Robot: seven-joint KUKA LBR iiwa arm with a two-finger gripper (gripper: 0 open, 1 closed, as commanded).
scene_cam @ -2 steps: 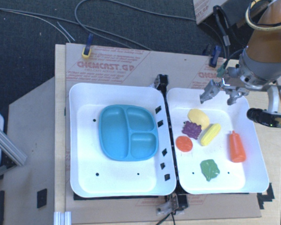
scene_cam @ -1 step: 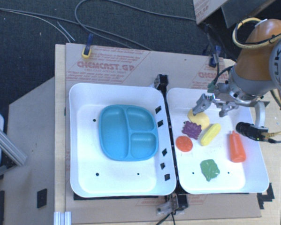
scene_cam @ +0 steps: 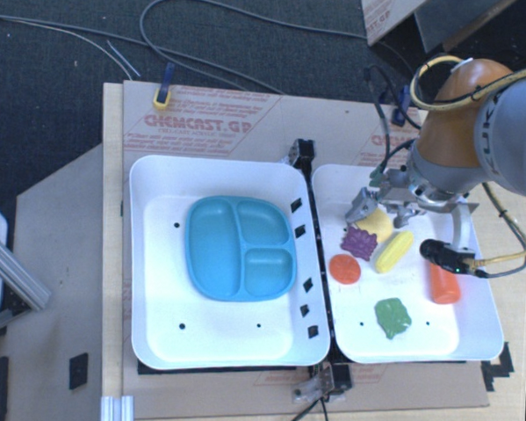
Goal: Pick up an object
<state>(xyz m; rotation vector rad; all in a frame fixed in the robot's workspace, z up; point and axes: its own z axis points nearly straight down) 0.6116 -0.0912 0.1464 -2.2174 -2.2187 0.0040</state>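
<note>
My gripper (scene_cam: 383, 210) hangs low over the back left part of the right bin (scene_cam: 480, 344), below the grey arm with its orange band. Directly under it lies a pale yellow piece (scene_cam: 376, 225), partly hidden by the gripper. A purple grape bunch (scene_cam: 360, 243) sits just in front and to the left of that piece. A yellow corn cob (scene_cam: 394, 252) lies just to the right of the grapes. Further forward are an orange round piece (scene_cam: 345, 269), a green piece (scene_cam: 393, 316) and an orange-red cylinder (scene_cam: 445, 284).
The left bin (scene_cam: 152, 323) holds a blue divided plate (scene_cam: 241, 248). A black divider with clips (scene_cam: 307, 243) runs between the two bins. A black cable end (scene_cam: 441, 254) and yellow wire hang from the arm over the right bin.
</note>
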